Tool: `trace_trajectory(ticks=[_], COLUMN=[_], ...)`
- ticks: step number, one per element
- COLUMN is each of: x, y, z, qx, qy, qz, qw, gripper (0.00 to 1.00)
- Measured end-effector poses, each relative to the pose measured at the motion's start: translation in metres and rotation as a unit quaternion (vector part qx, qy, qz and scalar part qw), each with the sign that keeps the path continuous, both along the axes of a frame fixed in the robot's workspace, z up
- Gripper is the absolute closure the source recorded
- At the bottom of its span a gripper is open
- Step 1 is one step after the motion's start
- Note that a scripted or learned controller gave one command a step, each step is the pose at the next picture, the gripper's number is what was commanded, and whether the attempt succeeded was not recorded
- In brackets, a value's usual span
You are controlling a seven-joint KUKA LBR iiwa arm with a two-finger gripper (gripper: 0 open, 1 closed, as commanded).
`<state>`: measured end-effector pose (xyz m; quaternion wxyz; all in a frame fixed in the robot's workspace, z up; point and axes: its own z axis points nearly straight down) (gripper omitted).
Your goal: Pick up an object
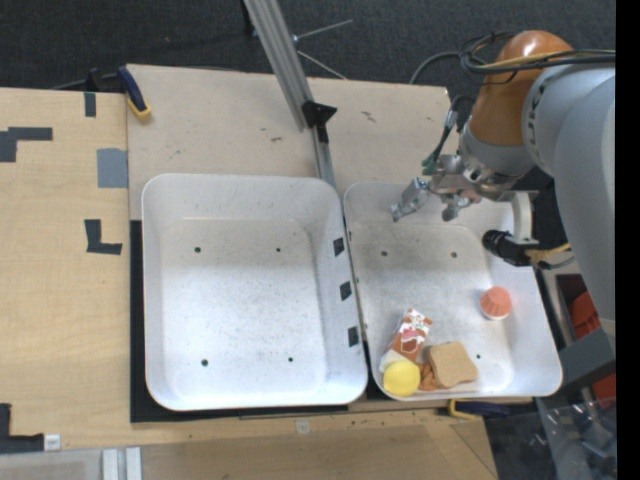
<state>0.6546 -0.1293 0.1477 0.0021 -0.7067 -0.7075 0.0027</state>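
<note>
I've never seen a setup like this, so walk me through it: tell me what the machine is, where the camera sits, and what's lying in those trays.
This is one picture from a camera fixed above a bench, looking down at a slant. The grey arm with an orange band is a robot; its two-finger gripper hangs over the far end of the right bin, with nothing between its fingers. That bin holds a yellow ball, a brown block, a red and white packet and a small orange piece. The left bin sits beside it.
</note>
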Motion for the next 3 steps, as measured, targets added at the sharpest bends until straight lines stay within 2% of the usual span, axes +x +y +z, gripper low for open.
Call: trace_trajectory(ticks=[1,2,3], x=[-0.002,0.000,-0.004], y=[0.001,0.002,-0.004], z=[-0.055,-0.041,0.020], qx=[0.0002,-0.0001,-0.0002], qy=[0.000,-0.002,-0.006], qz=[0.000,0.001,0.000], qw=[1.0000,1.0000,1.0000], gripper=[0.00,1.00,1.00])
